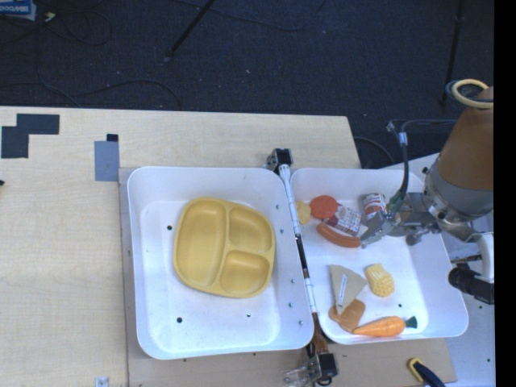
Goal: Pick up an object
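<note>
Looking down on the bench from the camera view, two shallow white bins sit side by side. The left bin [153, 313] holds a yellow divided plate [223, 247], lying flat toward its middle with three compartments facing up. The right bin [439, 297] holds the toy food. At its far left lie a red tomato [323, 206] and, just beside it toward the divider, a small pale yellow piece [303, 212]. A hot dog [339, 235] lies just near of the tomato, with a small wrapped packet [348, 218] touching its far side. A small can [372, 205] stands right of the packet. Nearer, a corn cob [380, 280] rests toward the middle of the bin, a grey wedge [345, 286] lies to its left, and an orange-brown piece [348, 316] sits at the wedge's near end. A carrot [380, 326] lies along the near edge, touching that piece.

The arm [469, 156] reaches in from the right, and its gripper [385, 224] hangs low over the far half of the right bin, between the can and the hot dog. Whether it is apart or together cannot be told; nothing is visibly between its tips.
</note>
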{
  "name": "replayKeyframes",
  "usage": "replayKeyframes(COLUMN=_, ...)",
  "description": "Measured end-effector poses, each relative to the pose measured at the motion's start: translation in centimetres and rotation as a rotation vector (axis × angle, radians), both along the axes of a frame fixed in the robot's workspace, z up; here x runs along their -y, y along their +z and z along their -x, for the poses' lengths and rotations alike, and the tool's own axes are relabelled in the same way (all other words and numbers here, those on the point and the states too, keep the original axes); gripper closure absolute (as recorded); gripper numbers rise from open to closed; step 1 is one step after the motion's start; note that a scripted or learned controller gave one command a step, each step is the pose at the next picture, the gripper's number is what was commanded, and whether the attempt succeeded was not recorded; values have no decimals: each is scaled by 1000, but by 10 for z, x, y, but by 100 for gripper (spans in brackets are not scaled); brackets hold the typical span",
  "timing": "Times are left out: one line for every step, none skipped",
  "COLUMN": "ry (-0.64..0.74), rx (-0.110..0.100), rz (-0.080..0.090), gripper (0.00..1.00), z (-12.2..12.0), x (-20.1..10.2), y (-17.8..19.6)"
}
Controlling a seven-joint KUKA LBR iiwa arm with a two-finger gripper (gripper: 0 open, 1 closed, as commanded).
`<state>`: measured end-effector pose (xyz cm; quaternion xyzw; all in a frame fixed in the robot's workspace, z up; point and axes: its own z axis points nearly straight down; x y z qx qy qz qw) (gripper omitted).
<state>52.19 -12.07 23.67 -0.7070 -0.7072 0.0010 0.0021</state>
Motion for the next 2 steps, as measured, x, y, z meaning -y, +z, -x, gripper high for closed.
replayKeyframes(ry=-2, rx=6, rz=2, gripper=0, z=-8, x=37, y=-148)
replayKeyframes(ry=-1, rx=4, rz=1, gripper=0, z=-73, x=44, y=-149)
